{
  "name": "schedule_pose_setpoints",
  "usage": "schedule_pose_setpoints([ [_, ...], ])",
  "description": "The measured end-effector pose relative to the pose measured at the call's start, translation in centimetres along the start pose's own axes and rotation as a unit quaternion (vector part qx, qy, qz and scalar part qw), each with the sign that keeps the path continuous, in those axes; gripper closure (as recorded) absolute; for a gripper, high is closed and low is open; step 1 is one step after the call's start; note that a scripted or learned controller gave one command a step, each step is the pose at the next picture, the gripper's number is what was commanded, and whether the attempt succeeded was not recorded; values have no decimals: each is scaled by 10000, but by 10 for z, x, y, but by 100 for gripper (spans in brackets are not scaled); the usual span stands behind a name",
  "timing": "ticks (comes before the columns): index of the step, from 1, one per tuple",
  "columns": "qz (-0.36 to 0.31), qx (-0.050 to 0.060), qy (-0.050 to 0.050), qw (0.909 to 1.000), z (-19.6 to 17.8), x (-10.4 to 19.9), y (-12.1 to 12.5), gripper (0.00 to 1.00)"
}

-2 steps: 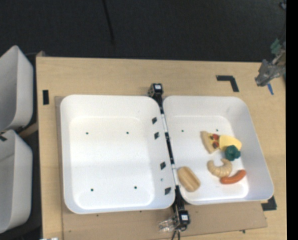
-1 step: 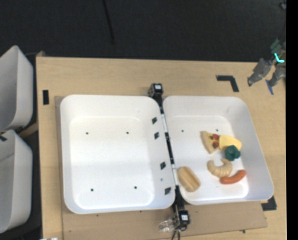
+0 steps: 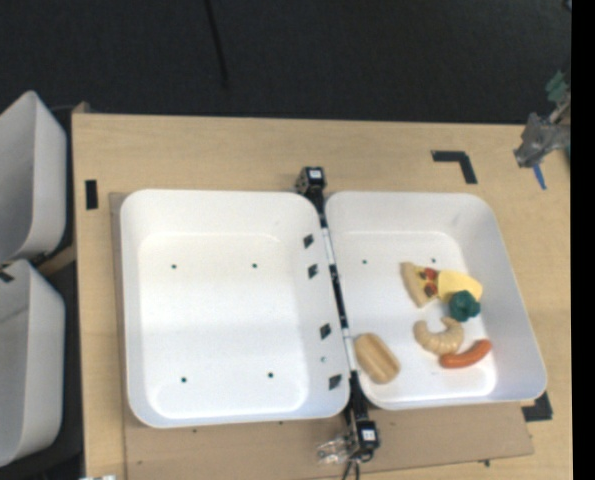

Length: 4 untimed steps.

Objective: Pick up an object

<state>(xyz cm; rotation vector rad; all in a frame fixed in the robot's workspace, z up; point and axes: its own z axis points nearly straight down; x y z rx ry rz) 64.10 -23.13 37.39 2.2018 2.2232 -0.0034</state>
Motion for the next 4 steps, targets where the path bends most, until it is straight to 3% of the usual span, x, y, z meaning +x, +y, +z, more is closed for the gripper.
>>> schedule_pose_setpoints([
  [1, 59, 104, 71, 9999, 177, 5, -57, 100],
  [2, 56, 30, 49, 10000, 168, 5, -53, 0],
  [3, 63, 27, 51, 10000, 275, 6, -73, 0],
  [4, 68, 2, 40, 10000, 269, 5, -71, 0],
])
